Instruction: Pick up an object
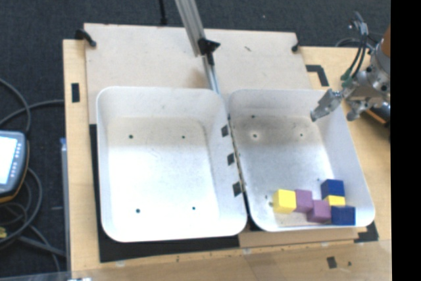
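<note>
A cluster of small blocks lies in the near right corner of the right bin [276, 141]: a yellow cube [285, 200], two purple blocks [312, 205], a blue block [333, 187], a second blue block [343, 215] and a small yellow block [336, 200] between the blue ones. My gripper [333, 114] hangs over the far right rim of that bin, well behind the blocks. It is open, with its grey fingers [322, 106] spread and nothing between them.
The left bin [164, 161] sits beside the right one, with a row of clips along the shared edge. A slanted metal pole [187, 3] rises behind the bins. Cables and a pendant [10, 164] lie left of the bench.
</note>
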`<state>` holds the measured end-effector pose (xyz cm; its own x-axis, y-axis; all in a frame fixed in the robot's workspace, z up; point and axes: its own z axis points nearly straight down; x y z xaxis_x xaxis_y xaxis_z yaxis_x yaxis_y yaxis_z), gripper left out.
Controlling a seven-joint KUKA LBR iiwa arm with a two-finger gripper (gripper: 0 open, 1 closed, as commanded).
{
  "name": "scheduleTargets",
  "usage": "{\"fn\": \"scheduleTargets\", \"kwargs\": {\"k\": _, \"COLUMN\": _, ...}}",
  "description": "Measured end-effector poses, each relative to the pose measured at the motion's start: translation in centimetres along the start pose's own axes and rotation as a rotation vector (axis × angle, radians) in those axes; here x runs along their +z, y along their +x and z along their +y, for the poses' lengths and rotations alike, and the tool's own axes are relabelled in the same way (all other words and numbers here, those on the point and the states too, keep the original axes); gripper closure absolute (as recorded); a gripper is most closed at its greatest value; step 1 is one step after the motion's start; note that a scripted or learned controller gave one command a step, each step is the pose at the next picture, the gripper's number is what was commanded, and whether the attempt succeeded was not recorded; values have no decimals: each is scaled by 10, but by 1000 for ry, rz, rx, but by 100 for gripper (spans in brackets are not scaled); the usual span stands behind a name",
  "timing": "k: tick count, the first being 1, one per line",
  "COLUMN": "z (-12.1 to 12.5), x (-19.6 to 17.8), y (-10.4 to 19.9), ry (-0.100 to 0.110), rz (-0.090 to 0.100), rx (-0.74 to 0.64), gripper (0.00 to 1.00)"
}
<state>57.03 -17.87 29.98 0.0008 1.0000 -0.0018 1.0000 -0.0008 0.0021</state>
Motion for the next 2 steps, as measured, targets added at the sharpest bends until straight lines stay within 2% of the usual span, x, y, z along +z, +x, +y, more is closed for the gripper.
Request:
{"fn": "scheduleTargets", "kwargs": {"k": 1, "z": 51, "x": 110, "y": 46, "ry": 7, "rz": 3, "rx": -6, "gripper": 0}}
{"fn": "scheduleTargets", "kwargs": {"k": 2, "z": 26, "x": 197, "y": 5, "ry": 9, "rz": 0, "rx": 2, "gripper": 0}}
